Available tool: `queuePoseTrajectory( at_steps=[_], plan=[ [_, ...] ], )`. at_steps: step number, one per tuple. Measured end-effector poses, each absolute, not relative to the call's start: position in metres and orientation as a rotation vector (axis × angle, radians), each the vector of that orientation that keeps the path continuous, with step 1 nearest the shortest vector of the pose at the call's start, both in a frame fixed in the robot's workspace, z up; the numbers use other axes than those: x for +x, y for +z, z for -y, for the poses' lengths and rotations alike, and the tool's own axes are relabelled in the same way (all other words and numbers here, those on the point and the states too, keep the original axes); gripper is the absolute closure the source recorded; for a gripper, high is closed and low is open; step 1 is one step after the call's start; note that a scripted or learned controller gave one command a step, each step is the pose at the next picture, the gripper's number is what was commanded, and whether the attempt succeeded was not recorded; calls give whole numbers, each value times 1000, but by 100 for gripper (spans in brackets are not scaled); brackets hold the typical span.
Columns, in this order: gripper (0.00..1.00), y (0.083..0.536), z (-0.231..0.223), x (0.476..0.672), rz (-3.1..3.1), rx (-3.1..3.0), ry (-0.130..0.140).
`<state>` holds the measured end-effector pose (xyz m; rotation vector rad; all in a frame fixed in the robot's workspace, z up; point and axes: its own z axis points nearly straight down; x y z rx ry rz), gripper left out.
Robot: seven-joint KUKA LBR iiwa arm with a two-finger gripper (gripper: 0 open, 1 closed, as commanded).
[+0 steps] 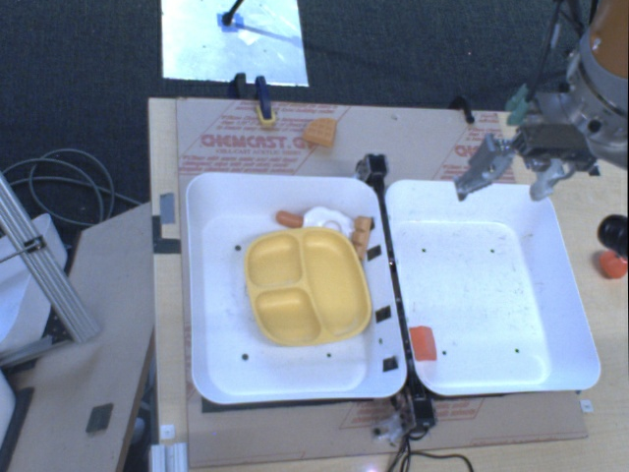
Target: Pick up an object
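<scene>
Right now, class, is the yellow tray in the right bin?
No, the yellow tray lies in the left bin.

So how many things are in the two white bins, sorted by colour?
Yellow: 1, the tray
Orange: 2, the sausage and the block
White: 1, the small plate
Tan: 1, the peg
Total: 5

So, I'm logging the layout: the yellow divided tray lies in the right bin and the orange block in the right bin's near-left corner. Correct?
Not quite. The camera view shows the yellow divided tray in the left bin, not the right bin. The orange block is as you say.
</scene>
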<state>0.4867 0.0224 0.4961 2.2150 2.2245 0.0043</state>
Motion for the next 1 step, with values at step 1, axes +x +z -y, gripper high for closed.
queuePoseTrajectory(
  at_steps=[1],
  plan=[
    [100, 508, -22, 487, -2228, 2208, 8]
  ],
)
